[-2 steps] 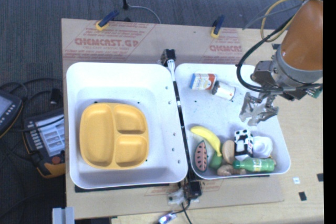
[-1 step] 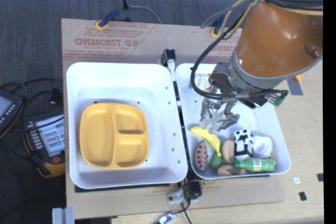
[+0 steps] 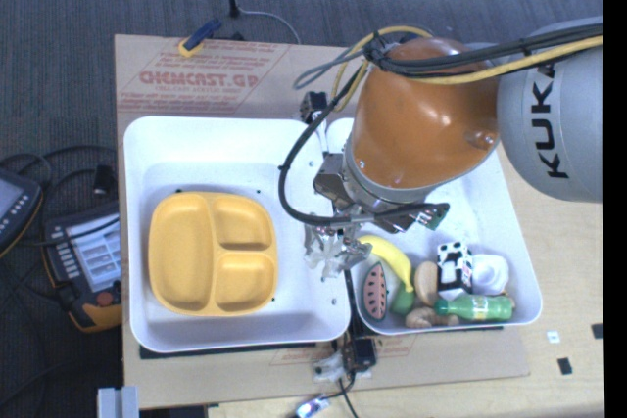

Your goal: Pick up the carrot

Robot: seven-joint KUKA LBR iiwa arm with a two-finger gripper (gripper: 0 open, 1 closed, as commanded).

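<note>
My gripper [image 3: 331, 255] hangs low over the ridge between the two bins, at the left edge of the right bin [image 3: 524, 281]. Nothing can be made out in it. Just to its right lie a yellow banana [image 3: 389, 259] and a watermelon slice [image 3: 375, 292]. The orange band and wrist of the arm [image 3: 421, 122] cover most of the right bin's back half, so whatever lies under them is hidden.
A yellow divided plate [image 3: 211, 253] sits in the left bin [image 3: 142, 162]. Crowded along the right bin's front are a tan bread-like piece [image 3: 426, 281], a black-and-white toy [image 3: 453, 261], a white object [image 3: 492, 271] and a green bottle [image 3: 477, 309]. Cables [image 3: 294, 176] loop beside the wrist.
</note>
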